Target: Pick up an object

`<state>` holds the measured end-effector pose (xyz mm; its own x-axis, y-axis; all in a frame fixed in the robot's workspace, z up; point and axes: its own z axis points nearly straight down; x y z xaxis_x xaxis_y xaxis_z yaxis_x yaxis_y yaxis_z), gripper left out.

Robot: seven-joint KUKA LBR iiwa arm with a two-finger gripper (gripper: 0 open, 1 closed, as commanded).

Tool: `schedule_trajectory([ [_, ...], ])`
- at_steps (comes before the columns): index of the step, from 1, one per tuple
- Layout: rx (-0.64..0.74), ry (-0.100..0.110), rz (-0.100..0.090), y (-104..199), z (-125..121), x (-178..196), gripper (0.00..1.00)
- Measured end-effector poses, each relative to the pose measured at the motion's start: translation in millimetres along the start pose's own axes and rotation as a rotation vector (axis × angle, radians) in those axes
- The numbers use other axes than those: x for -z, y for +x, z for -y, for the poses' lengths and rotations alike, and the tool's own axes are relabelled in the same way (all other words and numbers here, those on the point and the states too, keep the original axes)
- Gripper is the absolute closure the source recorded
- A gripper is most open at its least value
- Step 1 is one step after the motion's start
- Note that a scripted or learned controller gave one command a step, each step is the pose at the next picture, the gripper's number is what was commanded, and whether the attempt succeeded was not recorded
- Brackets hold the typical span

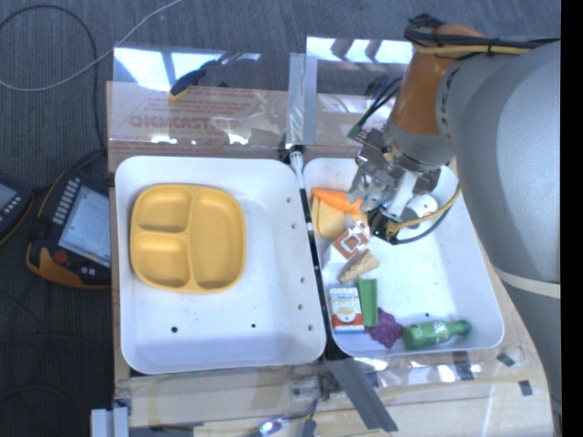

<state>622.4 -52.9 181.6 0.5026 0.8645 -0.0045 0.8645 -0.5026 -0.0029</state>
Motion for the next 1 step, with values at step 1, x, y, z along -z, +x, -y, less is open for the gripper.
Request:
schedule_trajectory([
  [1,0.377,0.0,-0.001,-54.8,13.4,-0.2,1.0],
])
